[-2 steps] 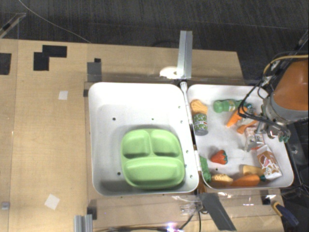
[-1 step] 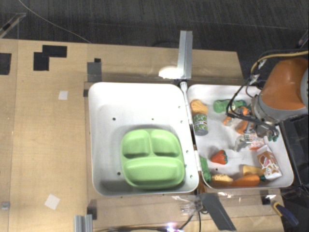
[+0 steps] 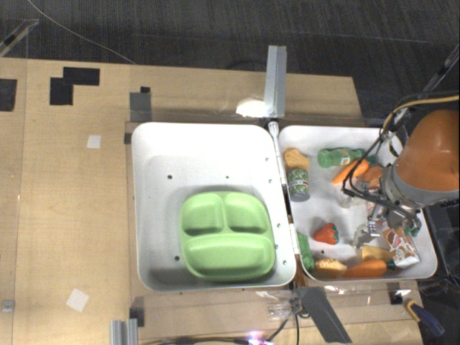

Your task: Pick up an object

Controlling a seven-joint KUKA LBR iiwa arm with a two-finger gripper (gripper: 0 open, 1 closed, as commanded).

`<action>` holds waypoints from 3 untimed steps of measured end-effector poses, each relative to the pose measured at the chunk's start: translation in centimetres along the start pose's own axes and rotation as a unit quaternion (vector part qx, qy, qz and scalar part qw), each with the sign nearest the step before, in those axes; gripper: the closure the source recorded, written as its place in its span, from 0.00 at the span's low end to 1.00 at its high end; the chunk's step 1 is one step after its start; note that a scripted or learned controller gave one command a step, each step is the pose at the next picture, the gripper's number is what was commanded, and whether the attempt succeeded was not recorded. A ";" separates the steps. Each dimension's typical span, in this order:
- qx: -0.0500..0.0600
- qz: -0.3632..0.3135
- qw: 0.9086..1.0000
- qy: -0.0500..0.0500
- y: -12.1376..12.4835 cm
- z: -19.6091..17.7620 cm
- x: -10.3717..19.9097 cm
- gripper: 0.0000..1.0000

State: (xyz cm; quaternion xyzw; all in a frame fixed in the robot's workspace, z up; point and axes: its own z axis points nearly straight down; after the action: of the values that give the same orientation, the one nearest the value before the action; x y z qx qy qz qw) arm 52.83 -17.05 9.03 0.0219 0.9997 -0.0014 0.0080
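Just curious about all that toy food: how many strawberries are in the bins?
1. The strawberry lies in the right bin, near its lower left part, left of the gripper. The arm covers part of that bin, so another could be hidden.

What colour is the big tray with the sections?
Light green. The tray shows best in the camera view, in the left bin.

Matt green plastic tray in smooth white bin.
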 end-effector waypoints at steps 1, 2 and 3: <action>-0.003 0.025 1.000 0.000 7.2 0.2 -7.7 0.00; -0.001 0.025 1.000 -0.007 6.8 -1.3 -8.1 1.00; -0.002 0.096 0.995 -0.001 10.9 -10.9 -9.2 1.00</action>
State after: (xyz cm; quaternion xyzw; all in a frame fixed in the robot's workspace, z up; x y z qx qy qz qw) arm 62.29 -6.55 20.08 0.1174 0.9930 0.0011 0.0088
